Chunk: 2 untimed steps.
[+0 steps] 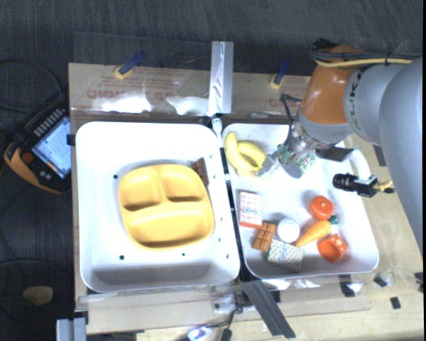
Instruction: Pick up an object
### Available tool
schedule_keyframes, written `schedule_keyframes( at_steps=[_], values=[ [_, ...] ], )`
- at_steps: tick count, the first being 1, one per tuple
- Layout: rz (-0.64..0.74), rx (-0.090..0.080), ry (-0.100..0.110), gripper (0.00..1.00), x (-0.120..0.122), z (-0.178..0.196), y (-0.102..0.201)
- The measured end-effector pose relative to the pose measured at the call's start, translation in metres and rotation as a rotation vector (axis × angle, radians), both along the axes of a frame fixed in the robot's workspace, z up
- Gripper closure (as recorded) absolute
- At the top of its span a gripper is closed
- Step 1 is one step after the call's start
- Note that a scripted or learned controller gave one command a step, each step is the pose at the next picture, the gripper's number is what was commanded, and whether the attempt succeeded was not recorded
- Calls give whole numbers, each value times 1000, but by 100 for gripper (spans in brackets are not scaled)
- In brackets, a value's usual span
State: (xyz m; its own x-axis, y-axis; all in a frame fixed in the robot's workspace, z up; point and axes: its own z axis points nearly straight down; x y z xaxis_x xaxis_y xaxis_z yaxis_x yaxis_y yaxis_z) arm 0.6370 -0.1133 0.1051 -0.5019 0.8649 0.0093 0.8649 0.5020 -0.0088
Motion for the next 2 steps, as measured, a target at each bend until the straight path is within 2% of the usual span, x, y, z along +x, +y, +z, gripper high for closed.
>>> schedule_keyframes(
  at_steps=[1,2],
  values=[
    [0,0,0,0,0,0,0],
    [-314,-4,-19,0,35,-13,0]
  ],
)
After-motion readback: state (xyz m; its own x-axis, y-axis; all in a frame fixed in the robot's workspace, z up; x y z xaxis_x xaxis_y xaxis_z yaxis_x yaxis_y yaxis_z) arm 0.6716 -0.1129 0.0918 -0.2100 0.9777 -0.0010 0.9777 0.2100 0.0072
